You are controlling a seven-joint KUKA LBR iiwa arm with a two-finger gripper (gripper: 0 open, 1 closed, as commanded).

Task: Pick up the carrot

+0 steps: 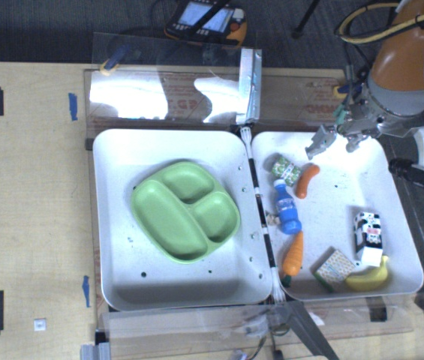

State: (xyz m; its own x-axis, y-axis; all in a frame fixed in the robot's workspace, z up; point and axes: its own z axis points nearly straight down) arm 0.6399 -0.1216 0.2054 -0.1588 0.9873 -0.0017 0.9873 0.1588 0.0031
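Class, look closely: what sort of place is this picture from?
Probably a robotics lab test bench: a robot arm's gripper over a white bin of toy food, like a carrot, and a handheld controller.

A green divided plate (186,210) fills the left bin (114,156); a banana (368,277) lies in the right bin (399,208)

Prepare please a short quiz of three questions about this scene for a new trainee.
1. True or false: the green divided plate lies in the same bin as the carrot.
2. Which thing lies nearest the banana? A) blue bottle B) black-and-white milk carton C) green divided plate
3. Fill in: the pincer is above the ___ corner of the right bin, well apart from the carrot.

Key: 1 false; 2 B; 3 far.
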